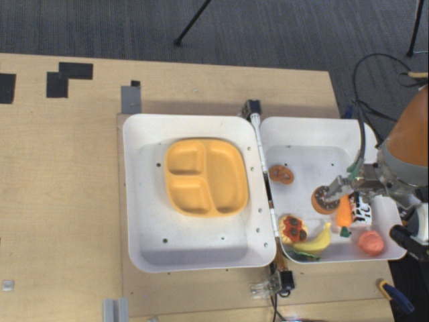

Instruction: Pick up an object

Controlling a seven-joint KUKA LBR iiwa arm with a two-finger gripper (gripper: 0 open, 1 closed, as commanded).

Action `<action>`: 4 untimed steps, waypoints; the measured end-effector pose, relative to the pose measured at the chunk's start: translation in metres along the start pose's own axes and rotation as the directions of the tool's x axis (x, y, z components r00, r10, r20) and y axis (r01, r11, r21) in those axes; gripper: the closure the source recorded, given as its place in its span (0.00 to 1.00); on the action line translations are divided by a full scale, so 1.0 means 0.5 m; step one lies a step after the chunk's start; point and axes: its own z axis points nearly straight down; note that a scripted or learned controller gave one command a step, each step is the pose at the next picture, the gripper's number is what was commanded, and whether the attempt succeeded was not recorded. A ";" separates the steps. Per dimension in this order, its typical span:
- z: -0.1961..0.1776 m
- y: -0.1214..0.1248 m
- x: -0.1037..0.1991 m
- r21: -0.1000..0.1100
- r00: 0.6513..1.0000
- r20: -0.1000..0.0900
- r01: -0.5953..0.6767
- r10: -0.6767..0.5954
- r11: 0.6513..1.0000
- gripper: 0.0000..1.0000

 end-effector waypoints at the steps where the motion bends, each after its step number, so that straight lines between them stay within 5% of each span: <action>1: 0.189 0.051 -0.087 -0.027 0.998 0.015 0.067 -0.067 0.997 0.00; 2: 0.195 0.069 -0.098 -0.030 0.953 0.028 0.303 -0.302 0.953 0.00; 3: 0.166 0.076 -0.098 -0.039 0.952 0.033 0.304 -0.303 0.952 1.00; 4: 0.030 0.043 0.054 -0.002 0.988 0.000 0.152 -0.152 0.988 1.00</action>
